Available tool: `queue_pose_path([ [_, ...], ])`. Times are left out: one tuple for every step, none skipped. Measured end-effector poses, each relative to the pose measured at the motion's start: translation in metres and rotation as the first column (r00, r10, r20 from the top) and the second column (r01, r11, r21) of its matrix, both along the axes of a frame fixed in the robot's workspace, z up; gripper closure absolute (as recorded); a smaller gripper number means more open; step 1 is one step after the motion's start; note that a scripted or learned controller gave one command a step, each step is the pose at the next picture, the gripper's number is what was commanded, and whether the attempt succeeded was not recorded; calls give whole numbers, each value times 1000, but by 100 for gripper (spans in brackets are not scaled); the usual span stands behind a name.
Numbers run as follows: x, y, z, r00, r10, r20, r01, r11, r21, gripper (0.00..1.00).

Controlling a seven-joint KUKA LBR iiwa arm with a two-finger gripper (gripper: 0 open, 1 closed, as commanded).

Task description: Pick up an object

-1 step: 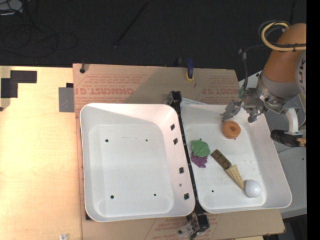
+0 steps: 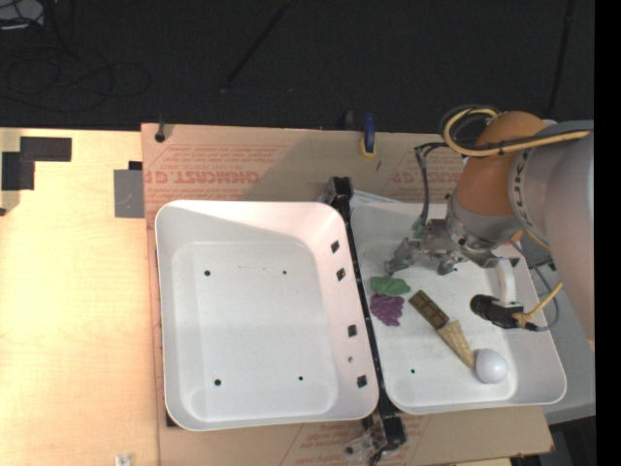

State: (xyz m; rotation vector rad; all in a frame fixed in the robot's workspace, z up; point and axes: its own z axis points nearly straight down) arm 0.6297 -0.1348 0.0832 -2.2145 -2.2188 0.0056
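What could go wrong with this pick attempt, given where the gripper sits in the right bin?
The gripper hovers just above the green leaf and purple grapes, which touch; closing may catch both or neither. Both lie close to the divider wall, so a finger could strike it.

Red print runs along the top strip of the brown cardboard sheet [image 2: 243,168] that lies under the two white bins. It stands upside down and mirrored in the camera view, so the letters cannot be made out with any certainty. More red print shows on the same cardboard at the bottom edge, below the bins, too small and cut off to read.
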Motion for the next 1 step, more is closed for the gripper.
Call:
queue_pose_path([
  [-30,20,84,1000,0,9,0,1000,-1,0],
])
